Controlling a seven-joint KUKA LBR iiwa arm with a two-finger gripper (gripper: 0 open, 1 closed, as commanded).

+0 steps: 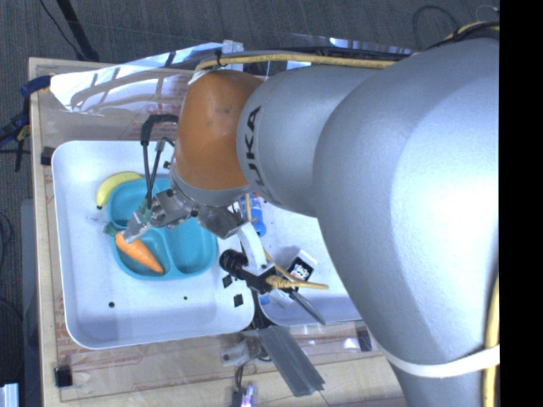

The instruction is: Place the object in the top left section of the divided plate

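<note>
A blue divided plate (193,246) lies in the left white bin (85,312). An orange carrot (141,254) with a green top rests across the plate's lower left section. A yellow banana (114,186) curves along the plate's upper left rim, partly on the plate's edge. My gripper (146,220) hangs low over the left part of the plate, just above the carrot's upper end. The grey arm and its orange band hide the plate's right side and much of both bins. Whether anything sits in the gripper is not visible.
The right bin (339,312) is mostly covered by the arm. At its near left corner lie a small black-and-white block (299,269), a thin yellow-handled tool (293,286) and a blue item (258,220). Crumpled clear plastic (110,87) lies behind the left bin.
</note>
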